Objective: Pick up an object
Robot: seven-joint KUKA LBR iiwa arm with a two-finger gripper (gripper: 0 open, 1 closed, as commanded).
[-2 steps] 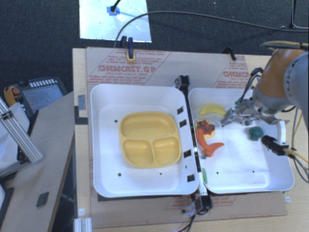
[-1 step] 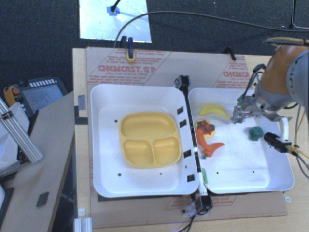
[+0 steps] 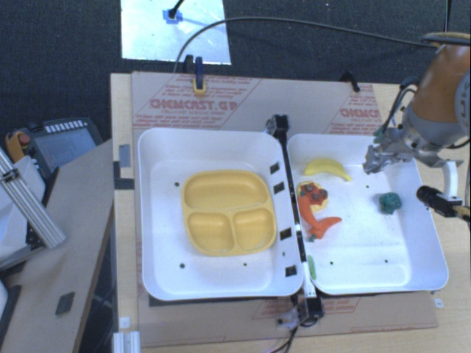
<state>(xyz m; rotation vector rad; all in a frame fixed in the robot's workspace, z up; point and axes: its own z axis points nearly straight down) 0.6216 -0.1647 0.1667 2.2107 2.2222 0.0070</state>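
The orange toy [image 3: 318, 220] lies nearest in the right bin [image 3: 383, 274], the green lump [image 3: 390, 202] beyond it, the banana [image 3: 328, 168] farthest. The gripper [image 3: 375, 159] hangs beside the banana; its grip cannot be told. Best descend centred on one piece, clear of walls.

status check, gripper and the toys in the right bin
Gripper hovering over right bin, nothing seen held. Banana, green toy, orange toy loose. Nothing blocking.

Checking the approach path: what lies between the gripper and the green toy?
In the camera view, only bare white bin floor lies between the gripper and the green toy.
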